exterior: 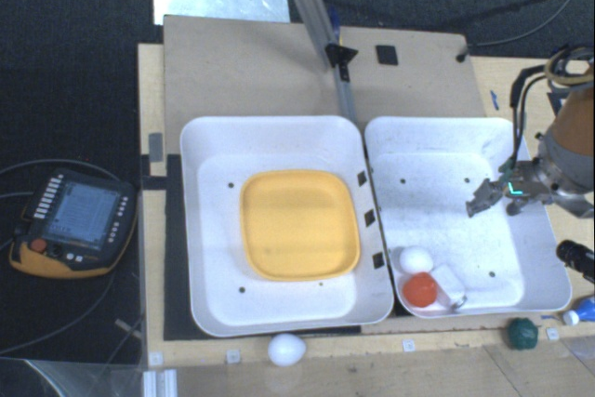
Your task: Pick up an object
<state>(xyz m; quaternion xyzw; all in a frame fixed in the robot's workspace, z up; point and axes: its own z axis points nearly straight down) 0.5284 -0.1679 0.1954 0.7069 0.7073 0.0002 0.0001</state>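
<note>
End effector hovers over right bin, fingers spread, gripping nothing. Pickable objects cluster at right bin's near-left corner: white ball, orange ball touching it, small white block beside. Approach step appears underway; next move calls for travel toward cluster, then descent and closing.

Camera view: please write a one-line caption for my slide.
Gripper above the right bin, away from the white ball and orange ball; yellow plate fills the left bin.
</note>
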